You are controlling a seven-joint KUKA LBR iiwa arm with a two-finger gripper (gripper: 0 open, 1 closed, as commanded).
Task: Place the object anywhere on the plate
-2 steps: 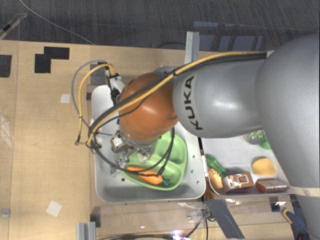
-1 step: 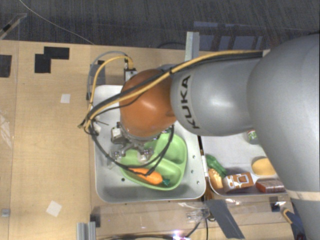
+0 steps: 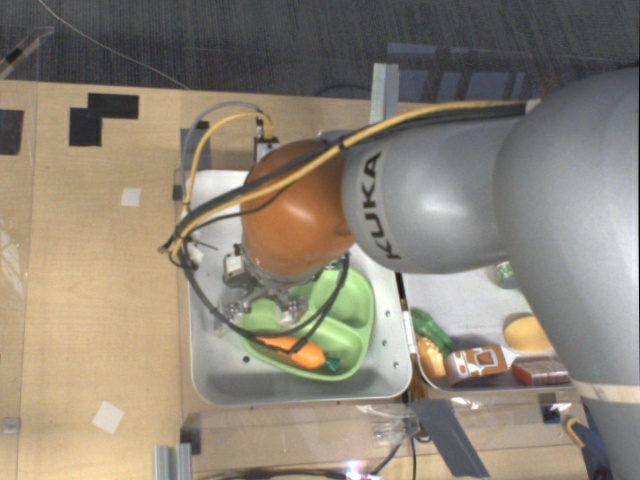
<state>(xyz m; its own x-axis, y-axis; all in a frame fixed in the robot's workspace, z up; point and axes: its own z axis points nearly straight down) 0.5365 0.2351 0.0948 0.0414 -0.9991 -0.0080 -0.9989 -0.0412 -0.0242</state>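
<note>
Here the gripper (image 3: 265, 306) hangs over the green plate (image 3: 352, 320) beside a carrot (image 3: 300, 352); whether it is open or closed cannot be told.

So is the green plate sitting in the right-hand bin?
No, the green plate lies in the left bin, under the arm's wrist.

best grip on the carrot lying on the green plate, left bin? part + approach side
Judging from this view: take the carrot around its middle, from straight above, fingers closing across its short width. It lies flat and long along the near edge of the green plate, running left-right, so a top-down pinch across it looks safest. The plate's raised rim sits close on the near side, and the gripper hangs just above.
</note>
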